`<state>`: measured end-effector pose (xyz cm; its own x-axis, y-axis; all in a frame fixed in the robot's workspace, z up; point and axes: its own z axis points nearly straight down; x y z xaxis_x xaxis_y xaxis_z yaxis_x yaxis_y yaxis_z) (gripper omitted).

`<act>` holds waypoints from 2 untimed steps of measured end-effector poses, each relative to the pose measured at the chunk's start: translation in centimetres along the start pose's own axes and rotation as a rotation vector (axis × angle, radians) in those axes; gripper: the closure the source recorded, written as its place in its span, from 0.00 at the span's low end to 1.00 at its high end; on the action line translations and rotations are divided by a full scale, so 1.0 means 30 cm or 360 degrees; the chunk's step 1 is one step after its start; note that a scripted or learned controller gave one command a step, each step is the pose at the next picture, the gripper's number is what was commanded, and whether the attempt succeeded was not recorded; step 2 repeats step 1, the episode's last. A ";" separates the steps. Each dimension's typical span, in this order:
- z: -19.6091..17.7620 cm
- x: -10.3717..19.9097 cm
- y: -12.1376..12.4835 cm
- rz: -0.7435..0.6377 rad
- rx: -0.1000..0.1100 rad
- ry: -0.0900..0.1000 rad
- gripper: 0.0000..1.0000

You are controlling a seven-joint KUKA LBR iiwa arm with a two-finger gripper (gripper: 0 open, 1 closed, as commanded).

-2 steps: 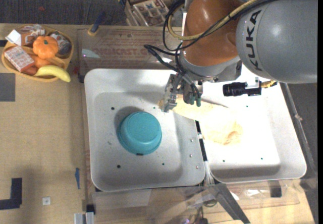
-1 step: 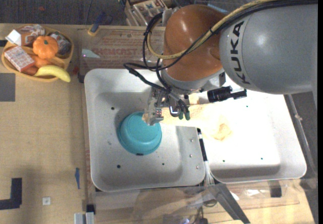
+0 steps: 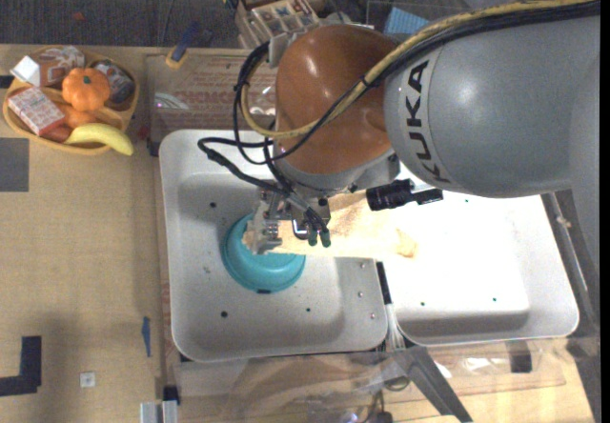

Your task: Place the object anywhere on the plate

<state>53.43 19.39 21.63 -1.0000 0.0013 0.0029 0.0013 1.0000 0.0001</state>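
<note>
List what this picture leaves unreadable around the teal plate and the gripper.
- Teal plate: its upper edge is covered by the gripper.
- Pale thing at the gripper: blurred, so a grip cannot be confirmed.
- Left bin: its upper right is hidden by the arm.
- Small pale piece in the right bin: too small to name.

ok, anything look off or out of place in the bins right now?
One thing: a small pale yellowish piece lies loose on the right bin floor, away from the teal plate in the left bin. The claw sits over the plate's rim. Nothing looks spilled or damaged.
</note>
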 end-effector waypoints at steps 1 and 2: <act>-0.001 -0.001 0.000 0.0000 0.0000 -0.0001 0.00; -0.001 -0.001 0.000 0.0000 0.0000 -0.0001 0.00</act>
